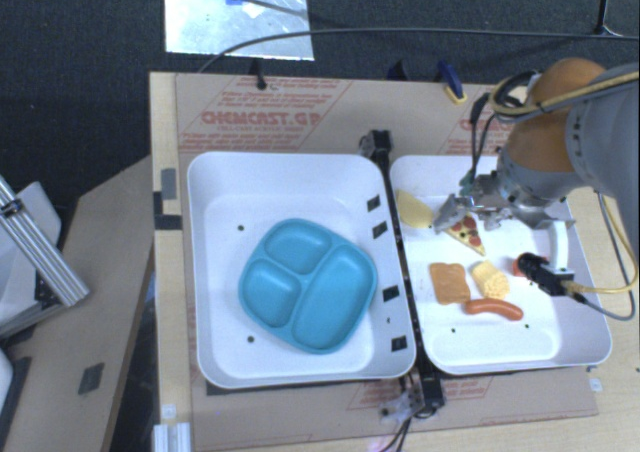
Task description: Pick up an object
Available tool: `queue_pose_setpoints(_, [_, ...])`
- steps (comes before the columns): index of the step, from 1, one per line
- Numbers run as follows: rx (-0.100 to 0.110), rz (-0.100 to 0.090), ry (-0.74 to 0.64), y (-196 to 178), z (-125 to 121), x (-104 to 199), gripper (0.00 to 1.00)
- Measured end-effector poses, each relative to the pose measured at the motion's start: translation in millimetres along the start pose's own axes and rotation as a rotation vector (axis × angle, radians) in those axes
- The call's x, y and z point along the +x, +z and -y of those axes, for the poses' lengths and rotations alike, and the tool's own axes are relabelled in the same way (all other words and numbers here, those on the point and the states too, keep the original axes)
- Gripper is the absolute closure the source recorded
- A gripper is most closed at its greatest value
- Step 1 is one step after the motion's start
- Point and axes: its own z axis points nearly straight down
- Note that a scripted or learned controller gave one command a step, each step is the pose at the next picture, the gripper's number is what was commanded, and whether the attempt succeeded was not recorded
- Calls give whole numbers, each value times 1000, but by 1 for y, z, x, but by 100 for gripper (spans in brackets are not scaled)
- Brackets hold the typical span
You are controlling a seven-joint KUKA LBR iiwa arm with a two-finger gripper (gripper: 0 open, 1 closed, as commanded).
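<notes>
While the grey arm (600,130) reaches over the right bin (580,340), its gripper (455,212) hangs low above the pizza slice (466,232), just beside the yellow cheese wedge (412,207); whether it is open or closed I cannot tell. Nearer the front lie a toast slice (449,282), corn (490,280) and a sausage (492,309). A blue divided plate (306,285) sits in the left bin (225,190)

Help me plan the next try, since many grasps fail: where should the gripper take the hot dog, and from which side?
Probably across the middle of the hot dog, coming straight down from above. It lies flat and long, running left to right on the right bin floor, so fingers closing across its narrow width should fit. Its near side is bare floor; the corn and toast sit close behind, so keep the far finger tight to it.
</notes>
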Motion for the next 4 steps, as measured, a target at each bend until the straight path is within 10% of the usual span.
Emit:
queue_pose_setpoints(1, [-3, 1, 1, 34, -1, 0, 0])
queue_pose_setpoints(2, [-7, 1, 1, 21, -2, 0, 100])
queue_pose_setpoints(4, [-9, 2, -1, -80, -3, -8, 100])
